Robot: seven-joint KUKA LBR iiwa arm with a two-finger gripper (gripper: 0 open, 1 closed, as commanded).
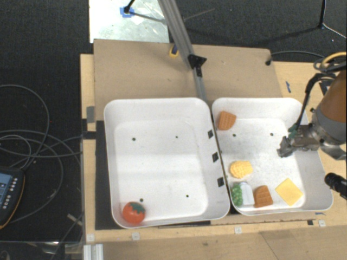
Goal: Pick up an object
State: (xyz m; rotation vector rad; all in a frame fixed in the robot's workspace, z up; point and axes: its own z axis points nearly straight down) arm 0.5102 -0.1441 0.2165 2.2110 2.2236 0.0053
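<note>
The right bin (271,110) holds several toy foods: an orange wedge (225,120) at its back left, a yellow corn piece (241,169), a green and white item (241,193), a brown bread-like piece (263,196) and a yellow cheese slice (289,191) at the front. A red tomato (133,212) lies in the front left corner of the left bin (157,110). My gripper (285,147) hangs over the right side of the right bin, above and behind the cheese slice, with nothing visibly held.
A slanted grey pole (179,28) crosses the brown board behind the bins. Black clips (215,157) sit along the seam between the bins. Cables (27,145) lie on the dark floor at the left.
</note>
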